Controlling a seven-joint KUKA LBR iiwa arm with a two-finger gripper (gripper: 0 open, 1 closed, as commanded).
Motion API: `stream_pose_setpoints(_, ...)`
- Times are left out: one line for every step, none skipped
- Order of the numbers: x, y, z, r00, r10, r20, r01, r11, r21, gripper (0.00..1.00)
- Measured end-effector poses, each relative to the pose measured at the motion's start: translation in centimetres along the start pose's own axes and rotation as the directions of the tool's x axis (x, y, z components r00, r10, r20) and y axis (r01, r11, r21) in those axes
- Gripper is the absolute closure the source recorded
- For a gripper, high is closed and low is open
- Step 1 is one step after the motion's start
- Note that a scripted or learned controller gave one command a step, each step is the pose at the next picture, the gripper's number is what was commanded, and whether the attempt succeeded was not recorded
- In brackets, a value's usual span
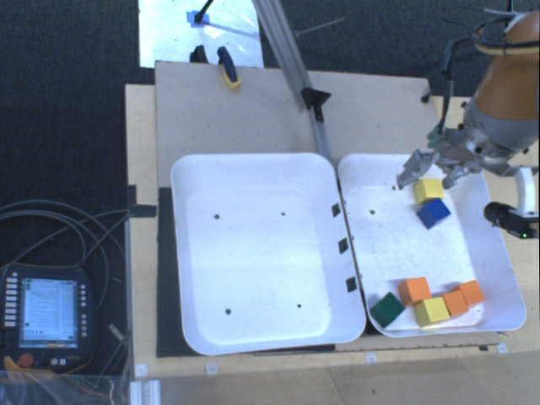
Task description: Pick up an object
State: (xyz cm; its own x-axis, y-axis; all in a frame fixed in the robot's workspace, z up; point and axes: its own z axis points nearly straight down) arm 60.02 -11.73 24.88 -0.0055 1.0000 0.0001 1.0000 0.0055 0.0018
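Observation:
My gripper (434, 172) hangs over the far part of the right bin (498, 260), open, its two fingers spread wide with nothing between them. Just below it in the view lies a yellow block (429, 190), and a blue block (433, 213) touches that one on its near side. In the bin's near corner sit a green block (387, 309), an orange block (413, 290), a second yellow block (431, 310) and two more orange blocks (456, 302) (471, 292), packed close together.
The left bin (261, 251) lies beside the right one, joined by black clips (343, 245). A slanted metal pole (287, 49) crosses the back of the bench. A teach pendant (46, 315) and cables lie off the bench at the left.

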Motion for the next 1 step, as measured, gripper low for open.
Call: stream_pose_setpoints(0.00,0.00,-0.01,1.000,0.001,0.000,-0.001,1.000,0.000,0.00)
